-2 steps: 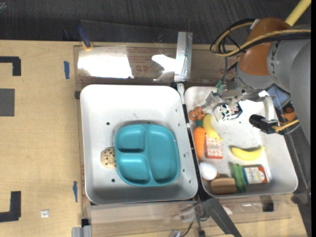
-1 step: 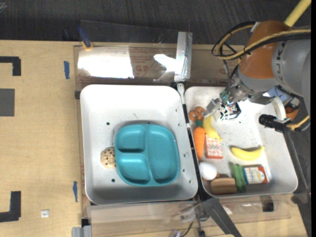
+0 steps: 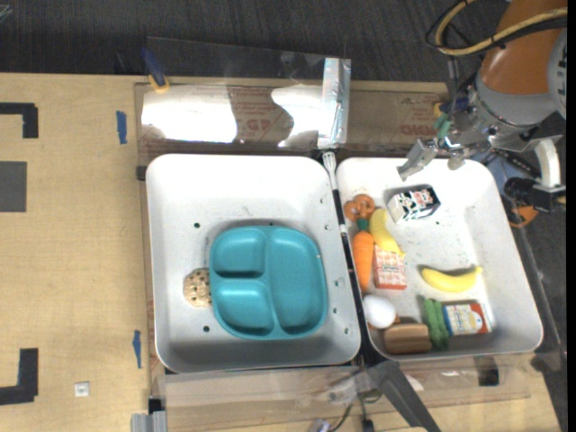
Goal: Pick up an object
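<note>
1. End effector poised over the far rim of the right bin, at the top right; hard to tell whether spread or pressed together, and nothing seen pinched.
2. Just below and near it, inside the right bin: a small black-and-white carton, lying tilted, apart from the end effector.
3. Along the right bin's left wall, packed close: a small orange fruit at the top, then a carrot lengthwise, with a yellow piece beside it and a red-and-white packet touching the carrot's right side.
4. Further toward the near edge: a white egg, then a brown block against the near wall.
5. Mid-bin, right of the packet: a banana, lying crosswise with open floor around it.
6. Below the banana: a green item next to a labelled box, both touching or nearly so.
7. In the left bin: a teal divided plate in the middle, with a cookie touching its left edge.
8. Behind both bins, on the desk: a shiny clear sheet standing up along the far side.
</note>
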Robot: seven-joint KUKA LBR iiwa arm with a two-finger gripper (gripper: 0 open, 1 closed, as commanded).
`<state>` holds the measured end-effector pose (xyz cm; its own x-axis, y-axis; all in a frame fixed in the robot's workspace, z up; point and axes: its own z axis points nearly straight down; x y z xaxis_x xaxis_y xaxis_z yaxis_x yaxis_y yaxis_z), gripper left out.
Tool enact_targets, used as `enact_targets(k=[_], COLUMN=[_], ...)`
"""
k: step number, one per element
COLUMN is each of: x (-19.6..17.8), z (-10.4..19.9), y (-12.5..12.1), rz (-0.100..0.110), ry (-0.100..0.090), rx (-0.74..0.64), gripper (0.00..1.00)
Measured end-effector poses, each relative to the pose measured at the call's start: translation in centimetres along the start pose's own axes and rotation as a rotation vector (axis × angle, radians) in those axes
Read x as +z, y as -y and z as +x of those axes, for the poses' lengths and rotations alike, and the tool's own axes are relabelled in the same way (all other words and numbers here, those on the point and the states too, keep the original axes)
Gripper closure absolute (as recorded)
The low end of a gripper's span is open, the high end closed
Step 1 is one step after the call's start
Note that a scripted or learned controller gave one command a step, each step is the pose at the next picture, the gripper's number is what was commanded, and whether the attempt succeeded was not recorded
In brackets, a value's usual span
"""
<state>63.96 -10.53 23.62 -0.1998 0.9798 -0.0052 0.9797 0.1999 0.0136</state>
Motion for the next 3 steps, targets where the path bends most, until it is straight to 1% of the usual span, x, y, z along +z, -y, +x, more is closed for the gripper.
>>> enact_targets(k=[1, 2, 3], x=[0.7, 6.5, 14.1], z=[0.1, 3.0, 0.2], y=[0.2, 12.4, 6.2], rz=[0.011, 0.015, -0.001], ry=[-0.004, -0.007, -0.004], rx=[0.000, -0.179, -0.568], gripper=[0.00, 0.00, 0.00])
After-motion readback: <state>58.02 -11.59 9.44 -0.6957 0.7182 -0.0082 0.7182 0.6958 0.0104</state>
